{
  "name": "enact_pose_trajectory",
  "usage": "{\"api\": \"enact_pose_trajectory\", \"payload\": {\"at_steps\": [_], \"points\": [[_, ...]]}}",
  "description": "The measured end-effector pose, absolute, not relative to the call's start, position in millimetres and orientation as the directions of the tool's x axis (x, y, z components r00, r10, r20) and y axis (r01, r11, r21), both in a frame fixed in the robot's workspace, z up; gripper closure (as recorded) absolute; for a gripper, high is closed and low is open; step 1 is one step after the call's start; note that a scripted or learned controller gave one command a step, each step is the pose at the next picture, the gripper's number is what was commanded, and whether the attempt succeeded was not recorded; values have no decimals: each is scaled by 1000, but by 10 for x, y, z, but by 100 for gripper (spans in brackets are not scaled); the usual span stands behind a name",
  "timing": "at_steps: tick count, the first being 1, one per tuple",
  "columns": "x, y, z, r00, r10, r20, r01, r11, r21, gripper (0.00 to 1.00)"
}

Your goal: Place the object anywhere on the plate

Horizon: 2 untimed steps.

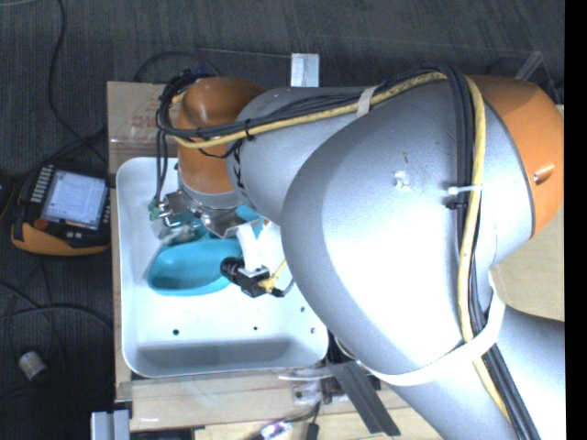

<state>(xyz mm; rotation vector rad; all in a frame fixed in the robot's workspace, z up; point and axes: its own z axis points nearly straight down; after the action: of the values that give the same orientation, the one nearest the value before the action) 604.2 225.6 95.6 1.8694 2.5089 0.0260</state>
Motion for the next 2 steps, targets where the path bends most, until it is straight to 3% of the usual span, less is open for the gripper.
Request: {"api": "enact_pose_trajectory", "payload": {"at_steps": [1, 2], "points": [[6016, 2241, 909, -286, 958, -2, 958, 286, 11, 0], [5486, 2040, 977, -428, 904, 6, 904, 428, 4, 0]]}}
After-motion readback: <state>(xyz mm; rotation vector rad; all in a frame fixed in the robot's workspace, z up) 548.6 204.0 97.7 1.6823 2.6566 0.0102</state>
